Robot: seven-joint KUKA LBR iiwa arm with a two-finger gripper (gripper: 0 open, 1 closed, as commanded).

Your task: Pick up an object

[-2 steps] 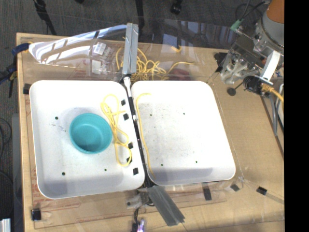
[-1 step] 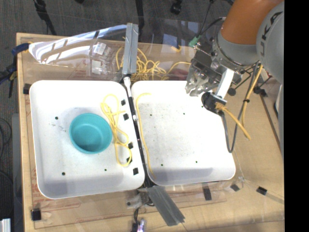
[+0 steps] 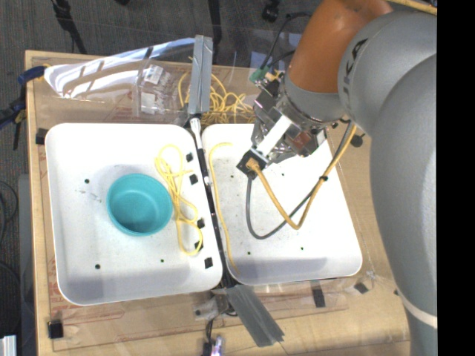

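Observation:
A teal bowl [image 3: 139, 204] sits upright in the left bin [image 3: 74, 273], a little left of its middle. A thin yellow cord [image 3: 180, 191] lies in loose loops just right of the bowl, against the divider between the bins. Another strand of yellow cord [image 3: 216, 152] runs along the left wall of the right bin [image 3: 334, 258]. My gripper [image 3: 286, 143] hangs over the upper middle of the right bin, well right of the bowl and the cord. From above, the wrist hides its tips, and I see nothing held in it.
A clear plastic sheet [image 3: 111, 80] and a tangle of yellow cord [image 3: 215, 99] lie on the bench behind the bins. A grey bar [image 3: 199, 76] stands along the divider's far end. The big grey arm [image 3: 393, 87] covers the right side.

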